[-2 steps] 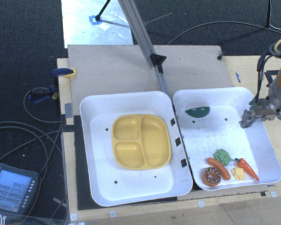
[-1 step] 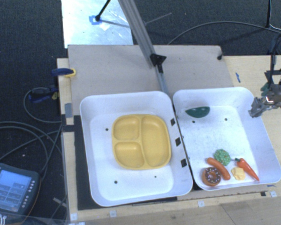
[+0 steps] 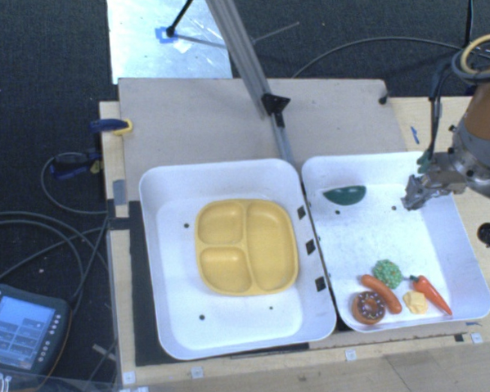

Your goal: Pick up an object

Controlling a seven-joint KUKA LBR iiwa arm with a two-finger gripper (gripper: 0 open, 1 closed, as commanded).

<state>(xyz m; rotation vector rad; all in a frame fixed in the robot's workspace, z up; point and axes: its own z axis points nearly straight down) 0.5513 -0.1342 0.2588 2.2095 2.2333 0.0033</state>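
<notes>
1. Camera view looks down at a slant on two shallow white bins of smooth, glossy plastic with rounded corners, the left bin [image 3: 178, 317] and the right bin [image 3: 470, 277] touching along a seam marked by small black clips.
2. Both rest on a flat, matte tan board [image 3: 200, 120] of the bench.
3. In the left bin lies a yellow tray [image 3: 247, 246], a rounded, matte plastic rectangle moulded into three compartments, two above and one larger below.
4. In the right bin, near the far edge, sits a dark green bowl [image 3: 344, 196], smooth and tilted on its side.
5. Clustered in the near corner of the right bin are small toy foods: a knobbly green broccoli [image 3: 387, 272], a smooth red-orange sausage [image 3: 382, 294] lying diagonally, a brown ring doughnut [image 3: 368, 307] with speckled sprinkles, a lumpy pale yellow piece [image 3: 415, 303] and a tapered orange carrot [image 3: 431, 293] with a green top.
6. The sausage touches the doughnut; the yellow piece lies just beside the carrot.
7. The gripper [image 3: 414, 194], dull grey metal, hangs over the far right part of the right bin, well apart from the toy foods, near the bowl's level.
8. Whether its fingers are apart or together cannot be told; nothing is visible between them.
</notes>
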